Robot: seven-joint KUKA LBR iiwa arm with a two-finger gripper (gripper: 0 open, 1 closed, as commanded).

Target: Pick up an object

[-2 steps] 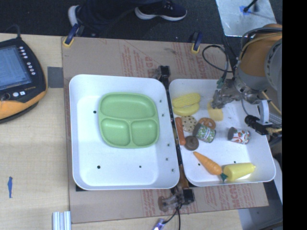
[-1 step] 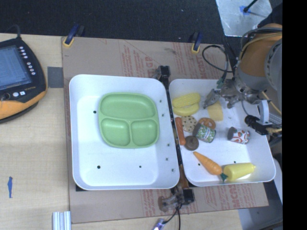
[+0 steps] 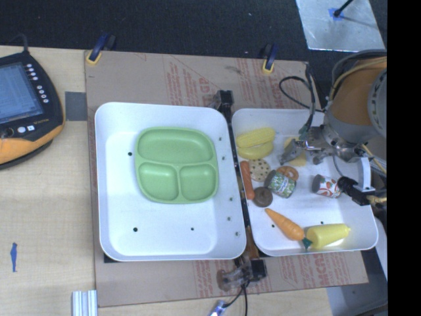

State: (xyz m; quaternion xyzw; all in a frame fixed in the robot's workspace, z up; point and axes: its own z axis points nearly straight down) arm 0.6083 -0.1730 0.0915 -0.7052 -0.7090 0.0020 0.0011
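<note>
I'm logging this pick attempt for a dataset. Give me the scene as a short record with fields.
left bin: holds a green divided plate
right bin: holds toy food
items in right bin: banana, cookie, sausage, brown ball, can, carrot, yellow piece, small red-and-white item
arm: over the right bin's far right part
gripper: low in the bin, near the banana; holding nothing that I can see
bench left: orange-edged pendant

Pale wooden bench (image 3: 46, 203), brown cardboard sheet (image 3: 171, 78) clamped on it, dark carpet floor (image 3: 164, 12) beyond, grey floor patch (image 3: 332, 15)
</note>
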